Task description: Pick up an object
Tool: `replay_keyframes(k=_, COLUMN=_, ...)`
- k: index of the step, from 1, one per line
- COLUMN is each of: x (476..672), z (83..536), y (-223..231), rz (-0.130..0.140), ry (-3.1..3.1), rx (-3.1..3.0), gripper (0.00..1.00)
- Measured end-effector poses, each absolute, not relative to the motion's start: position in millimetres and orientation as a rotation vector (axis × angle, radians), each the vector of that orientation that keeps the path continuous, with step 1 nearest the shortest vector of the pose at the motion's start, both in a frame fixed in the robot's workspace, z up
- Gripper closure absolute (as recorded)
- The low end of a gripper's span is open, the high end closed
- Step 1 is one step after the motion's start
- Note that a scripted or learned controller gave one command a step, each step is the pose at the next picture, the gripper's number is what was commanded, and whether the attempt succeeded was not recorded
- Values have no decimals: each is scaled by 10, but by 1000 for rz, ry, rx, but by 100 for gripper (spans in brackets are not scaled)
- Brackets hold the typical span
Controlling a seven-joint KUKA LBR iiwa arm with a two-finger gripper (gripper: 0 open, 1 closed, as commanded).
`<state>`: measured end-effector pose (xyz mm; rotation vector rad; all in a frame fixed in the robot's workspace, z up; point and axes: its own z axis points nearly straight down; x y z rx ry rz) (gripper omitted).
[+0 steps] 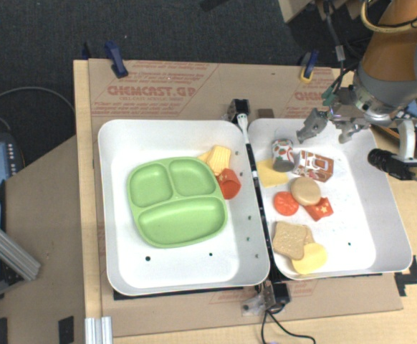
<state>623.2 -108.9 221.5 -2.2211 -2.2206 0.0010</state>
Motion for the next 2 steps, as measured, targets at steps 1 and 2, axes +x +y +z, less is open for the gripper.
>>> replay_keyframes(k=1, x=5261, z=1342, y=-1297, rz=15, ry=-2205, rx=-2218, gripper=0)
replay_keyframes(k=2, x=5415, z=885, y=-1001, rz=-8, ry=-2232, rx=-2231, gripper=0)
